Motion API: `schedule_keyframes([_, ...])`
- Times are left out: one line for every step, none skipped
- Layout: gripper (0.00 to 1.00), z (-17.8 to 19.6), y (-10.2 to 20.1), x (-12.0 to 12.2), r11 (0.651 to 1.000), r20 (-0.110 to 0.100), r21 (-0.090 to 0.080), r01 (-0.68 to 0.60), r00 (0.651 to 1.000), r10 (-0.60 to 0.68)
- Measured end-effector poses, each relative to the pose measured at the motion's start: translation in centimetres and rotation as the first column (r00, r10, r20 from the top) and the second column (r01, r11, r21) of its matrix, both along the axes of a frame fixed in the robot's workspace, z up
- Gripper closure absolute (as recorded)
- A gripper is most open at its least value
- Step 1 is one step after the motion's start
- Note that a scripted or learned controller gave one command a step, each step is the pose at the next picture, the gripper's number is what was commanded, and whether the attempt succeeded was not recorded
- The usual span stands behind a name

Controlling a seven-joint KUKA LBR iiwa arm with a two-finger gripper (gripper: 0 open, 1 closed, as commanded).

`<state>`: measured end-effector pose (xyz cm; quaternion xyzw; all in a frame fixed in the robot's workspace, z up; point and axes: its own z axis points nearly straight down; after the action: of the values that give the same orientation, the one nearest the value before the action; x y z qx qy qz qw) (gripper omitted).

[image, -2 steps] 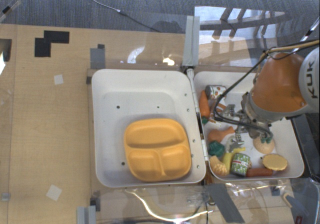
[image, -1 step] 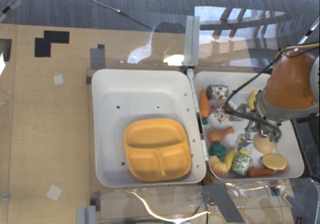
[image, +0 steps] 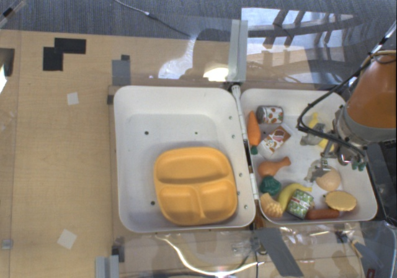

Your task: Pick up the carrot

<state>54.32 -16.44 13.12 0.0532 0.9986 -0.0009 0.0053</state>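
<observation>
Camera view, my entry. Carrot: orange, tapered, smooth plastic by the look; lies lengthwise against the left wall of the right bin, beside a small can and a carton. I judge it light, rigid, slightly slippery; best taken across its thick middle. Gripper: near the bin's right side, well apart from the carrot; finger state I cannot tell. Left bin: yellow divided tray, matte.

On your table two shallow white plastic bins stand side by side. The left bin holds a yellow divided plastic tray at its near right. In the right bin, the orange toy carrot lies along the left wall, with a small printed can just to its right. The tool hangs over the right half of this bin.
</observation>
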Motion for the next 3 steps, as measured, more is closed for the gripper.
schedule_keyframes([0.00,-3.3,0.9,-2.6,0.999,0.032,-0.006,0.042,0.999,-0.041])
schedule_keyframes([1.00,-2.5,1.1,-2.6,0.999,0.030,-0.006,0.035,0.999,-0.035])
schedule_keyframes([1.00,-0.6,1.3,-3.3,0.932,0.000,-0.003,-0.363,0.932,0.363])
